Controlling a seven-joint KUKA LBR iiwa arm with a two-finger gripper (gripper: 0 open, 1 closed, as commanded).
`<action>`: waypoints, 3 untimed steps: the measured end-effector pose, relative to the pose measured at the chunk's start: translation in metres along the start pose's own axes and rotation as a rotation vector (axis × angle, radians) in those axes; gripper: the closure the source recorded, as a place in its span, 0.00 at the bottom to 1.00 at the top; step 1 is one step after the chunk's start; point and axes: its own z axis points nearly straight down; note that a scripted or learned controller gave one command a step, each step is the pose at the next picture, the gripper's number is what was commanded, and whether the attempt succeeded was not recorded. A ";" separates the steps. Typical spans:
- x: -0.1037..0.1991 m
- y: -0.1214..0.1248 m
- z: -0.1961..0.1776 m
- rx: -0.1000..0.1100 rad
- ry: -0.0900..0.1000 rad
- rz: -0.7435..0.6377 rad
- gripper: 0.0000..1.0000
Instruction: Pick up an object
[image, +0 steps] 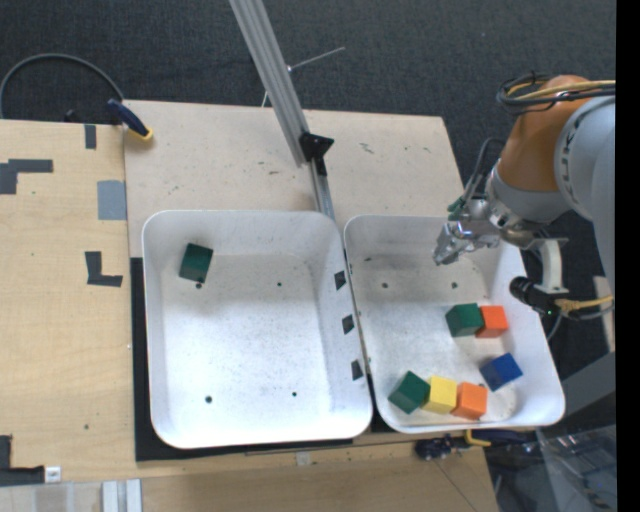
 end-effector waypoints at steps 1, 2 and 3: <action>0.002 0.000 -0.043 0.001 0.000 0.000 1.00; 0.013 -0.001 -0.096 0.000 0.000 -0.002 1.00; 0.070 0.003 -0.100 0.005 0.002 -0.005 1.00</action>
